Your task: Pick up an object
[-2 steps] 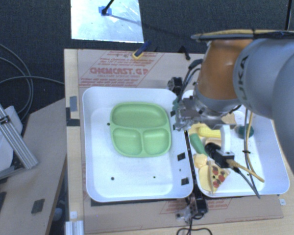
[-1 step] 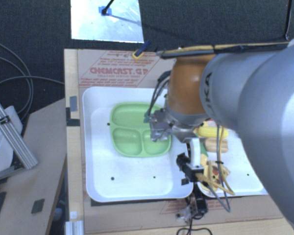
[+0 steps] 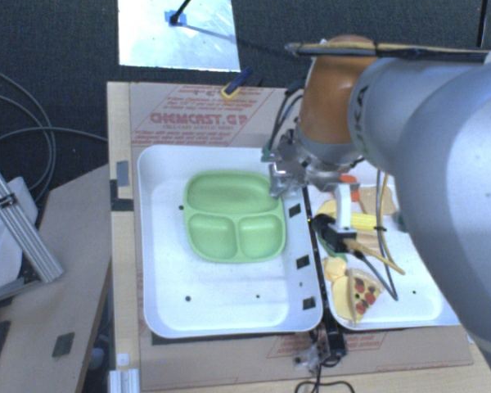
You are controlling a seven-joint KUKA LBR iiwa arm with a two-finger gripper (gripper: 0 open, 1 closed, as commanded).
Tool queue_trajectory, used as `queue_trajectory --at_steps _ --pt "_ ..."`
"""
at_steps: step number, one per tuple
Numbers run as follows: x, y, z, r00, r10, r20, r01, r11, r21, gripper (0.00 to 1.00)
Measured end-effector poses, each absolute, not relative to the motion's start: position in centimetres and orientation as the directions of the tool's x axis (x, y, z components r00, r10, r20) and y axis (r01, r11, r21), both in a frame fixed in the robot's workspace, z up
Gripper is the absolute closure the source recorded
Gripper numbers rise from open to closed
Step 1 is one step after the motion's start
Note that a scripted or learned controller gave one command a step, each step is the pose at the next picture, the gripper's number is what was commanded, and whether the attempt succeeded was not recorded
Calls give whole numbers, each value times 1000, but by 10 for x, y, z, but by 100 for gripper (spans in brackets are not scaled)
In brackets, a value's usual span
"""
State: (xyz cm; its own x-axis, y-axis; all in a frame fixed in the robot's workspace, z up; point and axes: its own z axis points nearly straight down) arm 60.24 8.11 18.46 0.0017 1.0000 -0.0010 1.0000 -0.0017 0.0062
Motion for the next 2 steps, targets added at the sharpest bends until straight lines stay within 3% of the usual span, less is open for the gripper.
queue_trajectory --at_steps 1,2 --pt "600 142 141 -7 1000 1 1000 7 0 100" --pt "672 142 84 -6 1000 2 1000 6 4 100"
